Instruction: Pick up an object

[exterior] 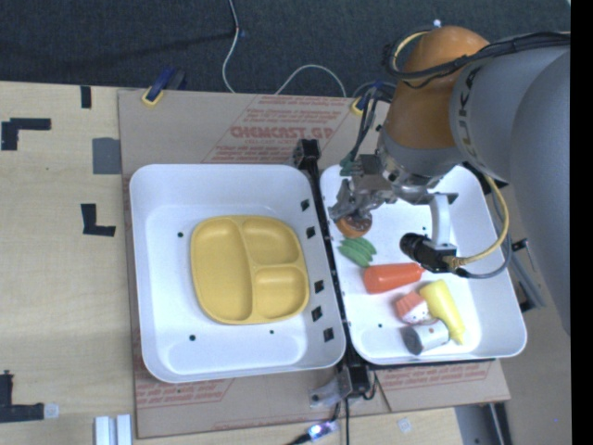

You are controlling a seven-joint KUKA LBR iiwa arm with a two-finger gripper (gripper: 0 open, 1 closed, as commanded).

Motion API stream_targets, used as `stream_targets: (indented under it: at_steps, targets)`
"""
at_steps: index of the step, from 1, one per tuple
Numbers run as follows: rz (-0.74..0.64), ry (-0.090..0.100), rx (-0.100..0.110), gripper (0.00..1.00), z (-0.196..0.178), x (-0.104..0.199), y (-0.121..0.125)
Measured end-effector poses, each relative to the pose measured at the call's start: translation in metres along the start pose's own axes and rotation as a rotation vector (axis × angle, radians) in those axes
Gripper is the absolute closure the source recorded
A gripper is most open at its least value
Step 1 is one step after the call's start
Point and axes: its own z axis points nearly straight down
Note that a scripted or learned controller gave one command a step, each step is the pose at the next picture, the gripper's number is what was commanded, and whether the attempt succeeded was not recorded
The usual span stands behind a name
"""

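Arm: grey KUKA body [528, 146] fills the upper right and sits highest above the bench; orange band [435, 63] above the wrist, which points down into the right bin.
Gripper: [354, 213] low over the far-left part of the right bin, just right of the divider between the bins.
Fingers: closed around a small brown-orange object [352, 222], which shows between the tips; whether it is lifted off the bin floor cannot be told.
Right bin: white [491, 341], shallow, holds the loose items.
Green piece: [358, 248] just near of the gripper, close to the bin's left wall.
Orange carrot-shaped piece: [393, 276] near of the green piece, lying roughly left-right.
Yellow piece: [445, 308] right of and near of the carrot, tilted.
Small pink-and-white piece: [411, 308] touching the yellow piece's left side.
Grey cylinder: [424, 339] nearest item in the right bin, lying on its side.
Black cable end: [424, 248] hanging from the wrist, right of the carrot.
Left bin: white [157, 341], holds a yellow divided tray [248, 269] at its centre.
Base: cardboard sheet [259, 128] under both bins.
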Motion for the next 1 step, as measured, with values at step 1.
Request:
stream_targets:
  at_steps: [1]
  targets:
    - [0.001,0.000,0.000,1.00,0.0081,0.0504,-0.0114]
